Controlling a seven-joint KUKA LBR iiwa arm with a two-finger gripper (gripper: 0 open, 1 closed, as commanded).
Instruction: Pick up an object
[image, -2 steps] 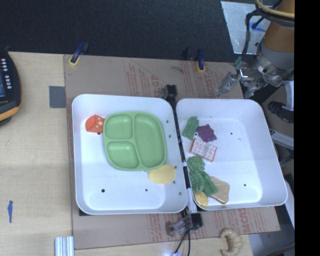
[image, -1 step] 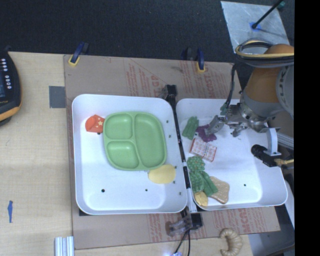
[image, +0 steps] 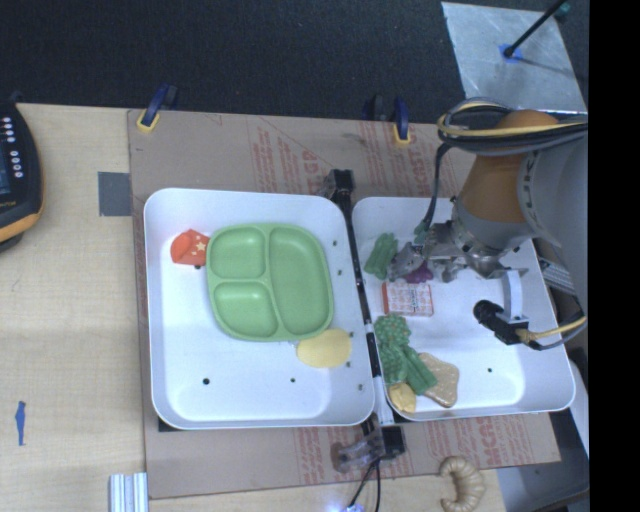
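Observation:
My gripper (image: 420, 262) hangs low over the upper middle of the right bin (image: 520, 385), reaching in from the right under the orange-banded wrist. Something purple (image: 424, 271) shows right under its tip, and a red and white patterned packet (image: 409, 298) lies just below that. A green leafy piece (image: 381, 254) lies to the gripper's left by the bin wall. Lower in the same bin lie a green broccoli-like toy (image: 398, 348) and a tan flat piece (image: 440, 378).
The left bin (image: 180, 390) holds a green divided plate (image: 270, 281), a red item with a yellow star (image: 188, 247) and a yellow lemon-like piece (image: 324, 349). A black cable end (image: 492, 317) dangles over the right bin. A tan curled object (image: 463, 483) lies off the bins.

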